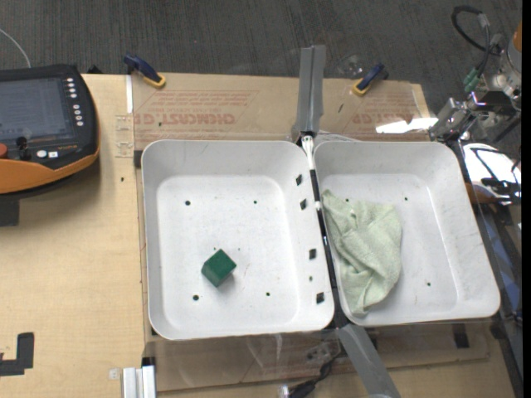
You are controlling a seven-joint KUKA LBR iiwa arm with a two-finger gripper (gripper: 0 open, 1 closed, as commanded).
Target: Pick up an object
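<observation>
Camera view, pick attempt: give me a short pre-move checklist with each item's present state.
1. Target present: green block in the left bin: ok.
2. Block free of neighbours, resting on bare bin floor: ok.
3. Second candidate: pale green cloth crumpled against the right bin left wall: ok.
4. Space above both bins free of the arm: ok.
5. Gripper readiness, fingers open or shut: cannot tell.

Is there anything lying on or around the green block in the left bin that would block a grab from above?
Nothing visible does. The green block sits alone in the left bin; the cloth is in the right bin.
</observation>
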